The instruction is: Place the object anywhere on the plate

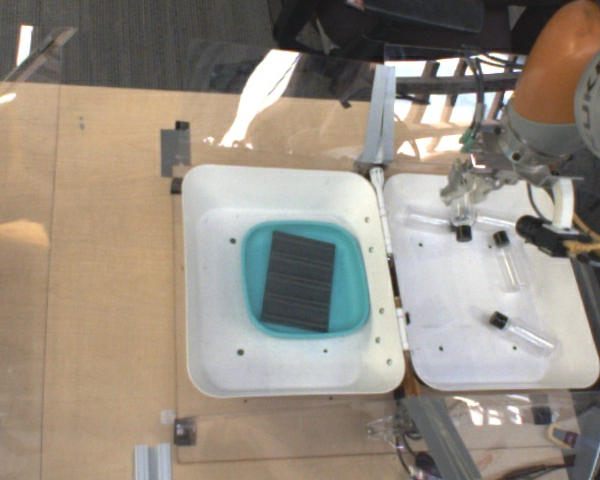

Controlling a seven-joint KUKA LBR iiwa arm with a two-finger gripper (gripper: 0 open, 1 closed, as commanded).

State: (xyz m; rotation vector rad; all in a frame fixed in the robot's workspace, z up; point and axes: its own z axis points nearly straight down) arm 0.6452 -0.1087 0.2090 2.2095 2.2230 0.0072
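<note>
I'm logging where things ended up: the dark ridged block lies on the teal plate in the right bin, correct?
Not quite: the camera view shows the dark ridged block lying on the teal plate in the left bin, not the right one. The rest of your statement holds.

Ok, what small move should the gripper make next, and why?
Probably straight down: the two-finger gripper hovers over a clear black-capped tube in the right white bin, while the teal square plate bears a dark ribbed block.
</note>
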